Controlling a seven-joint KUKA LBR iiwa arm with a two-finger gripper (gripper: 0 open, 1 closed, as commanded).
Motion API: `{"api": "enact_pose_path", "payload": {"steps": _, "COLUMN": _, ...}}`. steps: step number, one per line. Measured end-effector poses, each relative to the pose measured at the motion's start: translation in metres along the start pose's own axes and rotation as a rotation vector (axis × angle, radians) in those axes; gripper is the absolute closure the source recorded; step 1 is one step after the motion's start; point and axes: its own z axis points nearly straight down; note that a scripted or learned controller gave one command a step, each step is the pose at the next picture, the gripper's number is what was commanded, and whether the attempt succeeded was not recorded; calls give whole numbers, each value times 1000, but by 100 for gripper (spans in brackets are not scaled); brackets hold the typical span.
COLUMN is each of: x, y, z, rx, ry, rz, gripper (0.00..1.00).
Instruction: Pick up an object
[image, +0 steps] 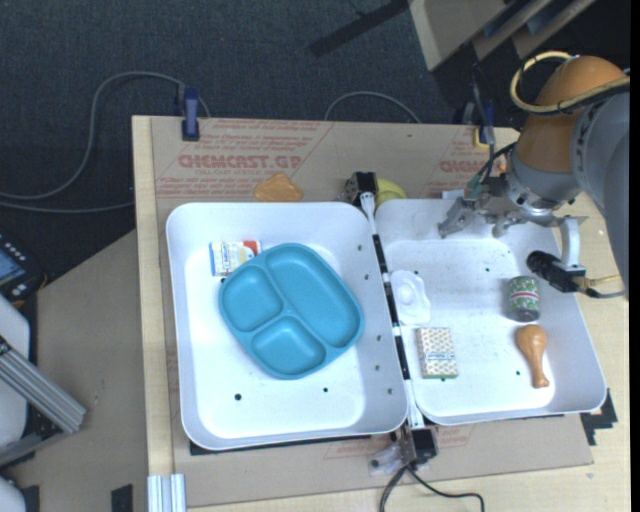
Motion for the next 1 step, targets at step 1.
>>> {"api": "enact_pose_path", "payload": {"steps": 1, "x": -70, "y": 4, "z": -14, "rx": 32, "ry": 11, "rz": 9, "gripper": 0}}
